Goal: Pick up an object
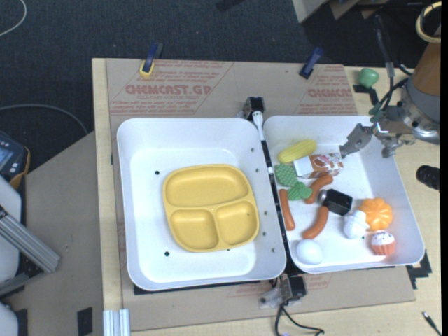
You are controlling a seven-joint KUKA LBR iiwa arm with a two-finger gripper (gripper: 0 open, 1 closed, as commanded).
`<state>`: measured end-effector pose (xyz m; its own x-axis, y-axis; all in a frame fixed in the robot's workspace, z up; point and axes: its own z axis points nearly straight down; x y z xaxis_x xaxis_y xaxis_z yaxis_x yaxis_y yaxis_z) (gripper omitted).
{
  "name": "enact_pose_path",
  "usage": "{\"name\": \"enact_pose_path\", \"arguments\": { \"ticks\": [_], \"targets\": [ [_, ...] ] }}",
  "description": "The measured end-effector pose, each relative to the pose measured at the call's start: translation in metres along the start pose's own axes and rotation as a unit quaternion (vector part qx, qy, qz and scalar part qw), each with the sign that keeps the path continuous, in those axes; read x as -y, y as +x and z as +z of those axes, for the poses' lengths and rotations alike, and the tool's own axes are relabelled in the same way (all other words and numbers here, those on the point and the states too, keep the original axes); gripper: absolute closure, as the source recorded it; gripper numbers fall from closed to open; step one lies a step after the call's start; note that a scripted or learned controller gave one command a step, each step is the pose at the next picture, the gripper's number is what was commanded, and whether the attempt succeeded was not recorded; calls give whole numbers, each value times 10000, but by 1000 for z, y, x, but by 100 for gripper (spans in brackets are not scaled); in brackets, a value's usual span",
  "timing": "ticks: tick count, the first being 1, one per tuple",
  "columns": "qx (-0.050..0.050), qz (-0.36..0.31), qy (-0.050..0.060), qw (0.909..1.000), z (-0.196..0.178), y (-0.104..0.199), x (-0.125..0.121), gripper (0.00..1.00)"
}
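The right bin holds several toy foods: a yellow corn cob, a red-and-white packet, green leaves, orange sausages, a black block, an orange pumpkin, a cupcake and a white egg. My gripper hangs over the bin's far right part, just right of the packet. It is open, with one finger slanting down toward the packet and nothing between the fingers.
A yellow three-compartment plate lies in the left bin. Blue and yellow clamps hold the cardboard base at the back. A green knob and cables sit behind the right bin near the arm.
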<state>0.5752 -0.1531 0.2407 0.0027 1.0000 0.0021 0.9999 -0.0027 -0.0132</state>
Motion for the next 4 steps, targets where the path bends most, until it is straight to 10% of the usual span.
{"name": "enact_pose_path", "arguments": {
  "ticks": [1,4],
  "targets": [
    [12,-12,-70,10000,-8,0,-2,0],
    [0,-14,-38,10000,159,3,-6,0]
  ]
}}
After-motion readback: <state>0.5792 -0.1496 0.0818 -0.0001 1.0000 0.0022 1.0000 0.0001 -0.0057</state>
